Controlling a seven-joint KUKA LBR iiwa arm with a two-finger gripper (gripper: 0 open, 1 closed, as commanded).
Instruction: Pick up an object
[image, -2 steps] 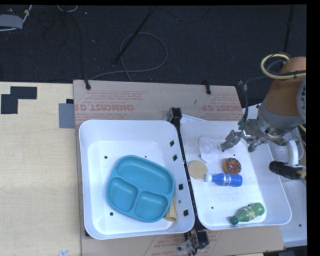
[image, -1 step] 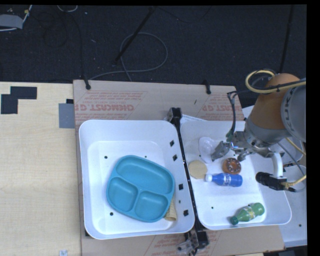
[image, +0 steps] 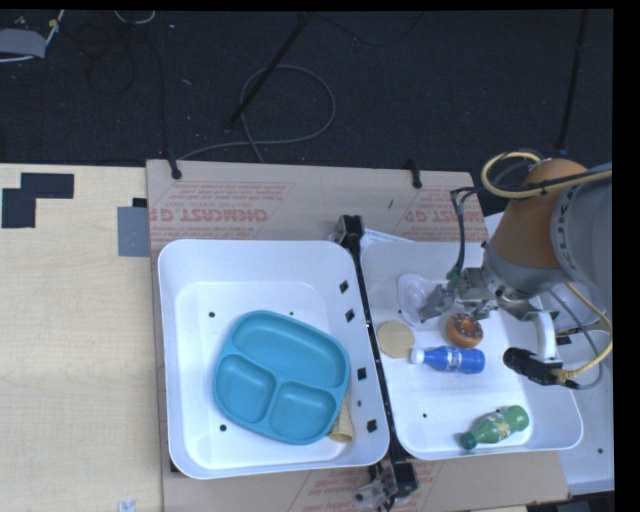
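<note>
Gripper (image: 452, 300): metal, low over the right bin (image: 560, 425), in its upper middle part. Whether it is wide, narrow or holding anything cannot be told; its tip is a tangle of grey metal at this slant. It points toward the left of the view, away from the arm.

Arm (image: 560, 235): grey, with an orange band, entering from the right of the view and bent down toward the bin. A yellow hose loops above the orange band, and thin cables hang from the wrist over the bin's right side. A black part juts out below the wrist, near the bin's right wall.

Round orange-brown object (image: 465, 329): just below the gripper, close beside it; contact cannot be judged.

Clear plastic item (image: 412, 293): just left of the gripper, faint against the white floor.

Blue bottle (image: 452, 359): white cap, lying on its side below the orange-brown object, cap toward the left.

Tan disc (image: 395, 339): flat, just left of the blue bottle's cap, near the divider between the bins.

Green bottle (image: 496, 425): lying on its side in the lower part of the right bin, well apart from the gripper.

Left bin (image: 190, 290): white, shallow, side by side with the right bin.

Blue plate (image: 282, 376): three compartments, lying in the left bin's middle, turned at a slant.

Tan cone-shaped item (image: 342, 428): partly hidden under the plate's lower right edge.

Cardboard sheet (image: 250, 205): printed in red, under both bins.
</note>
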